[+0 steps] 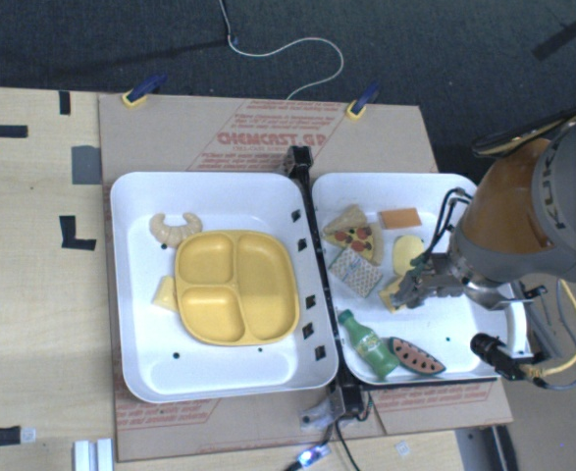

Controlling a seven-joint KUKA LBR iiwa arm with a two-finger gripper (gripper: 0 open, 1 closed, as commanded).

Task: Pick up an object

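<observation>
Green bottle (367, 344), one, right bin (454, 379) near edge, long axis slanting, cap toward upper left; one watermelon slice (416, 355) just beside. Gripper (412, 290) low over yellowish piece (395, 295) mid-bin; grip state cannot tell. Farther: one pizza slice (353, 235), one orange block (399, 219). Left bin (130, 292): one yellow divided plate (236, 287).
</observation>
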